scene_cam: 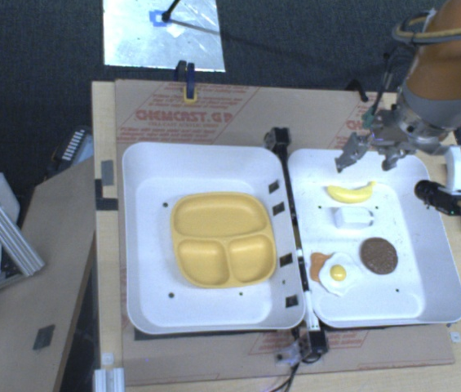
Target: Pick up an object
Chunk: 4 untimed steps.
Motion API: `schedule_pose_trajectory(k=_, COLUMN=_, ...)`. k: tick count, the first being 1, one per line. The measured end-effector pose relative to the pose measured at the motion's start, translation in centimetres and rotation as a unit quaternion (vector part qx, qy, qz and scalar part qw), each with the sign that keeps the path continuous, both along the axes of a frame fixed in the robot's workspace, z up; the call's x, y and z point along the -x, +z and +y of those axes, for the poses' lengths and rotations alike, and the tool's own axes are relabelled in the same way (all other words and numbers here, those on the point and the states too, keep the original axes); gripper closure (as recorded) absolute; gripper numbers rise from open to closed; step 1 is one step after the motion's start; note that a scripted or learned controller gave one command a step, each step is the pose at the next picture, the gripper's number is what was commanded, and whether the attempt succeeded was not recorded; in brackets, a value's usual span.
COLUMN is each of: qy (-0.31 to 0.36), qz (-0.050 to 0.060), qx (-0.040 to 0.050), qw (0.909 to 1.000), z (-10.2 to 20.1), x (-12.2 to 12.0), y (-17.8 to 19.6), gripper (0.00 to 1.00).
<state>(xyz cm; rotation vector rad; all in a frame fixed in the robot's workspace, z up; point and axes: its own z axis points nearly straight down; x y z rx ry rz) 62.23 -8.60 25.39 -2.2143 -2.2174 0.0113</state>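
Hovering: the gripper (370,157) hangs over the far edge of the right bin (434,300), its two fingers spread apart with nothing between them
Arm: grey with an orange band, reaching in from the right, wrist above the bin's far right corner
Candidates: a banana (351,192) lies nearest, just below the fingertips in the view; a small white block (352,216) sits just beside it toward the near side; a brown round patty (378,256) and a fried egg (335,274) lie nearer the front, the egg by the bin's left wall
Left bin: the left bin (144,243) holds a yellow divided tray (218,239), well apart from the gripper
Step in hand: by my reading, the approach, with no object grasped yet
Next move calls for: likely a descent onto the banana, with the fingers set across its narrow curve rather than along it, low enough to close round it without scraping the bin floor
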Motion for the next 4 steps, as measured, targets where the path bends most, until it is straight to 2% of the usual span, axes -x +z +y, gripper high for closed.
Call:
schedule_pose_trajectory(k=1, qy=0.001, qz=-0.006, qx=0.0005, qw=1.0, z=0.0, x=-0.2, y=0.7, gripper=0.0)
schedule_pose_trajectory(k=2, qy=0.0, qz=-0.004, qx=0.0004, qw=1.0, z=-0.4, x=0.8, y=-4.5, gripper=0.0)
schedule_pose_trajectory(k=4, qy=0.0, qz=-0.005, qx=0.0004, qw=1.0, z=-1.1, x=0.2, y=-13.0, gripper=0.0)
